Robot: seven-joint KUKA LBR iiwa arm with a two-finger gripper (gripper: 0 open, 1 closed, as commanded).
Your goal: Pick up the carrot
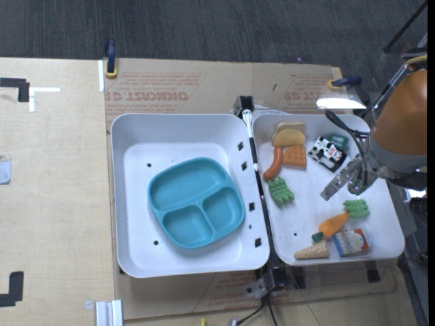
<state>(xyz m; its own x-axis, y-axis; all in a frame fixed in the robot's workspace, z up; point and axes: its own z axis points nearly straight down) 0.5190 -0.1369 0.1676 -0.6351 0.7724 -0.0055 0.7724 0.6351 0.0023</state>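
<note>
1 carrot (338,221) lies in the right bin (387,202); the end effector (340,182) hangs just at its 12 o'clock; its grip cannot be told. 1 blue plate (196,202) sits in the left bin (129,202).

A light wooden bench (54,202) carries everything here. A brown cardboard sheet (204,90) with red print lies flat on it, held at twelve o'clock by a blue-and-yellow clamp (110,58) and at about one o'clock by another clamp (343,83). On the cardboard sit two shallow white bins touching side by side: the left bin (129,202) near the middle, the right bin (387,240) at three o'clock. Black brackets (15,89) rest on the bare wood at nine and at seven o'clock, with a strip of white tape (46,90) beside the upper one.
</note>
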